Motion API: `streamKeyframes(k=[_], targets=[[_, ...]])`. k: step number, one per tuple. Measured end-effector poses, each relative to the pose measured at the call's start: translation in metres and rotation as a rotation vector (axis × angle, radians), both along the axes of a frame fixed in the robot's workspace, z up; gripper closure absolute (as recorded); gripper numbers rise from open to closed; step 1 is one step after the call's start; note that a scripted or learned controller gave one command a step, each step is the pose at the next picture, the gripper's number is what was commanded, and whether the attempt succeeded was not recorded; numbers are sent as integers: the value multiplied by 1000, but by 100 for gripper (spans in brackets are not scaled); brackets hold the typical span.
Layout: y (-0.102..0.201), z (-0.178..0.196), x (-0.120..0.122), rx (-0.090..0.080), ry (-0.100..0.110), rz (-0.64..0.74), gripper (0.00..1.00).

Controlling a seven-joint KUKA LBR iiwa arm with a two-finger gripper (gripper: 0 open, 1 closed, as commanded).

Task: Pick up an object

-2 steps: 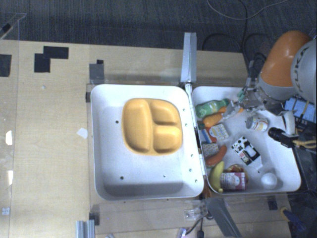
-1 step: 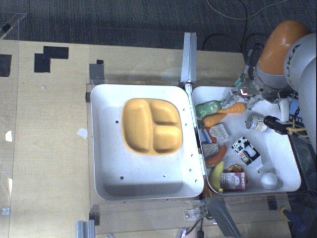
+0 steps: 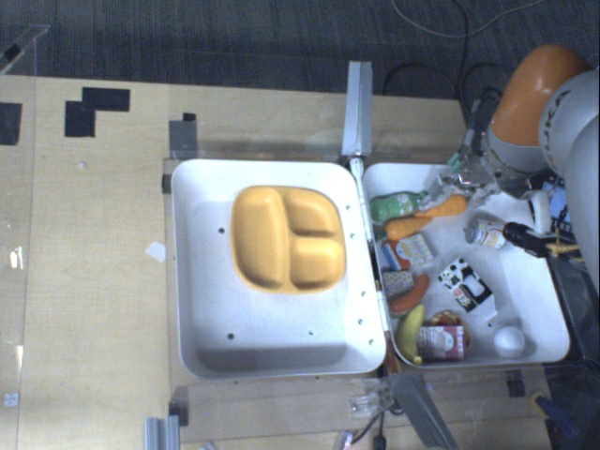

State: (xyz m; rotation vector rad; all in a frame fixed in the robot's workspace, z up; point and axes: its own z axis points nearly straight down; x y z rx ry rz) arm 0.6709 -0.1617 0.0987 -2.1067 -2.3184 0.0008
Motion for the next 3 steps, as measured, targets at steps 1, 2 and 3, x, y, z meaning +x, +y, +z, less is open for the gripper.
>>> streamKeyframes(k=[1, 2, 3], targets=[[6, -1, -2, -12, 0, -43, 0], [8, -1, -3, -16, 0, -58, 0], [8, -2, -3, -16, 1, -68, 0]])
